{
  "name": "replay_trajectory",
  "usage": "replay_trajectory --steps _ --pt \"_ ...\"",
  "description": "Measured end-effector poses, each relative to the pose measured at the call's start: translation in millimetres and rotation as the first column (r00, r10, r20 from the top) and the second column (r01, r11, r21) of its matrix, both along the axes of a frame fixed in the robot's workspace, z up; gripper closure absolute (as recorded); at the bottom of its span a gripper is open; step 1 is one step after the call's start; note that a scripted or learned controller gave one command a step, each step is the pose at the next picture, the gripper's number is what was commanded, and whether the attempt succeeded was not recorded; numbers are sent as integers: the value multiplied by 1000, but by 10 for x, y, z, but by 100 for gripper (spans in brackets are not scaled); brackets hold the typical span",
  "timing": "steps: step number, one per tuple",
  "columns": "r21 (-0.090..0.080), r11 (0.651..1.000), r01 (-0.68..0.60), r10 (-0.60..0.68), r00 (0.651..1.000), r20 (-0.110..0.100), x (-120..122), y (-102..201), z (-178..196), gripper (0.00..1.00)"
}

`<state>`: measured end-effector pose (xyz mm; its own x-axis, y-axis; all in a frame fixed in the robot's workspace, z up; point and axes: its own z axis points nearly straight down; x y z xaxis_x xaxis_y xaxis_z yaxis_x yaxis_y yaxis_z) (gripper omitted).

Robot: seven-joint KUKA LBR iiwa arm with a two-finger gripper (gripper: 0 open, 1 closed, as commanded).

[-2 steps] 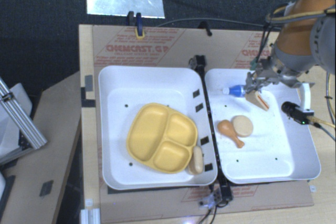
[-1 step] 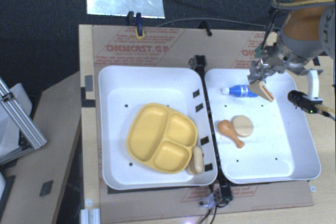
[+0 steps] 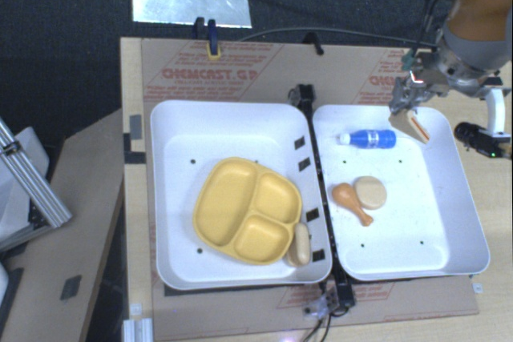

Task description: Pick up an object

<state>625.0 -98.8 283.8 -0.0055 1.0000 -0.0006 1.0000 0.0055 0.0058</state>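
Orange wedge-shaped piece [image 3: 418,126] is clamped by gripper [image 3: 410,118] | raised above right bin [image 3: 461,172], apparently for lifting.

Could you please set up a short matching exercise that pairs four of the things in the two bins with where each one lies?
Things:
1. yellow divided tray
2. blue and white bottle
3. toy drumstick
4. beige bread roll

Places:
A. back of the right bin, lying on its side
B. middle of the left bin
C. left bin, against the tray's near right corner
D. middle of the right bin, beside a round tan piece

Pairs: 1-B, 2-A, 3-D, 4-C
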Motion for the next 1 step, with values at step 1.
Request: replay_trajectory --steps 1 --pt "2 1000 -3 3 1000 -4 -107 503 -22 100"
